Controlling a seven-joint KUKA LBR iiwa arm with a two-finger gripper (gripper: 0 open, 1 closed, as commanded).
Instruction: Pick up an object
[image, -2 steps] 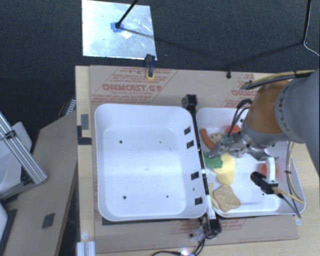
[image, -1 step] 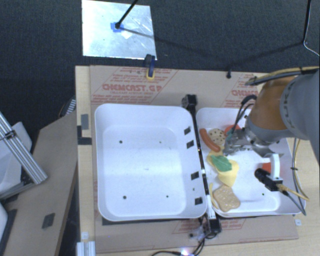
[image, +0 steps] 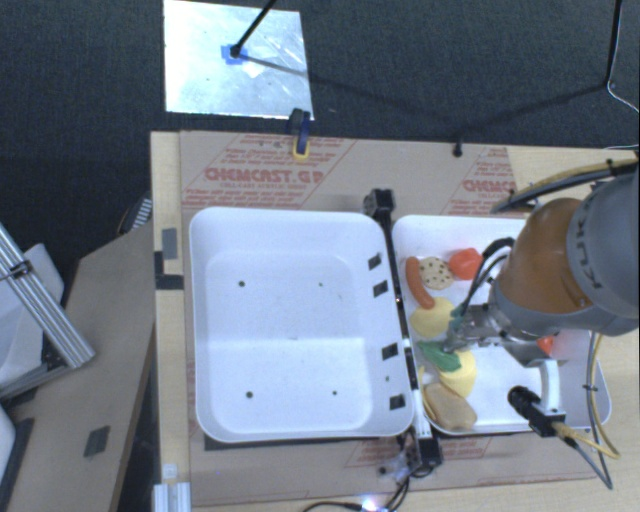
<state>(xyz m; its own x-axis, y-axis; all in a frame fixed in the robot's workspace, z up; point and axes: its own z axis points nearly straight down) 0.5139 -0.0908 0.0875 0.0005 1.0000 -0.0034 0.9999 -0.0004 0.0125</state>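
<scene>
Two white bins are sitting side by side on my bench; the left bin (image: 290, 320) is lying beside the right bin (image: 500, 405). Along that bin's left edge I am seeing a sausage (image: 419, 283), a cookie (image: 435, 270), yellow fruit (image: 432, 319) and bread (image: 449, 407). The gripper (image: 462, 335) is hovering over the green piece (image: 436, 352); whether it is gripping anything I cannot tell.
</scene>
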